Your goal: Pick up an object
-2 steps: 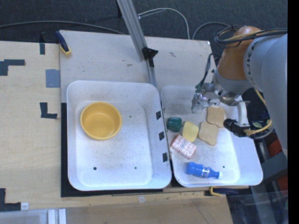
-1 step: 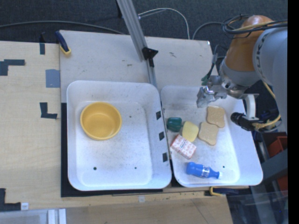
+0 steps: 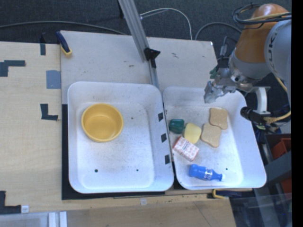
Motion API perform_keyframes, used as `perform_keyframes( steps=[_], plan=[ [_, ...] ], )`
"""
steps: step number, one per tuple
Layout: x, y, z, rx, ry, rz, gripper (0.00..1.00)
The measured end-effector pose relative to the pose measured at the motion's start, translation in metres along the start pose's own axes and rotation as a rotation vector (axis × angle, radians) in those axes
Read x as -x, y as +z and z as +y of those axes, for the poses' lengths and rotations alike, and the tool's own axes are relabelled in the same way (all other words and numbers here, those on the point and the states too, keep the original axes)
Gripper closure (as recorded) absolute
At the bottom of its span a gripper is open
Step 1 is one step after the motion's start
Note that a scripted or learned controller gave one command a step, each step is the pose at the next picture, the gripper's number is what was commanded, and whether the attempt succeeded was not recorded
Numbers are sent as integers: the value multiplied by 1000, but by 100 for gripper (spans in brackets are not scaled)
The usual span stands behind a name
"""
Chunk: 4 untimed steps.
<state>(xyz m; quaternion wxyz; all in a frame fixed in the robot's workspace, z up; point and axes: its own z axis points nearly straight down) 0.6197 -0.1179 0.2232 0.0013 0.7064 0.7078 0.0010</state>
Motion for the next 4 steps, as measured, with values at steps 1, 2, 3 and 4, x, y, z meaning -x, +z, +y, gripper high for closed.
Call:
perform_keyframes(
  steps=[1,2,3,4],
  plan=[
    [-57,8,-17,-6,-4,2,100],
    [-119,4,-37,-6,-6,3,100],
    [-159,5,-54,-7,-4,2,100],
    [-211,-11,-76,-6,-6,2,100]
  ],
)
